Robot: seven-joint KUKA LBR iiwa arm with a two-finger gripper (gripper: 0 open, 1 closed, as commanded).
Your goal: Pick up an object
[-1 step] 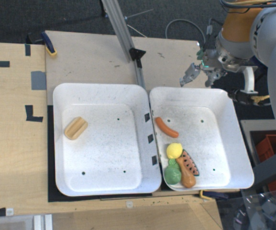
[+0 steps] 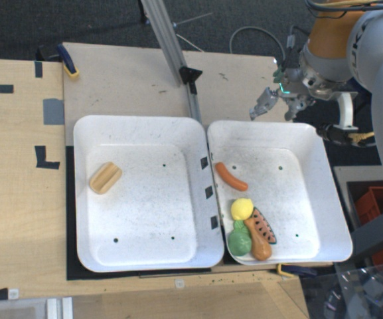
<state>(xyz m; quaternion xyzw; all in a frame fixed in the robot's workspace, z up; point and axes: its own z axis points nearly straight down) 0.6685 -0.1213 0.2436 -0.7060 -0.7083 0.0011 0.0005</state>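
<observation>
Claw [image 2: 279, 107] hangs released, nothing in it, above far edge of right bin [image 2: 324, 178]. Sausage [image 2: 230, 176], lemon [image 2: 242, 209], green veg [image 2: 239, 238], carrot [image 2: 259, 241] lie in its near-left part. Bread roll [image 2: 105, 177] in left bin [image 2: 85, 198].

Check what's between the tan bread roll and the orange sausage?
Camera view: bare white floor of the left bin, then the bins' adjoining rims, between the tan bread roll and orange sausage.

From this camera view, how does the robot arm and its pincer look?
The arm is grey with a broad orange band above the wrist. Thin dark cables loop around its upper part. The pincer is small, grey metal, with a tiny teal light near its base.
</observation>
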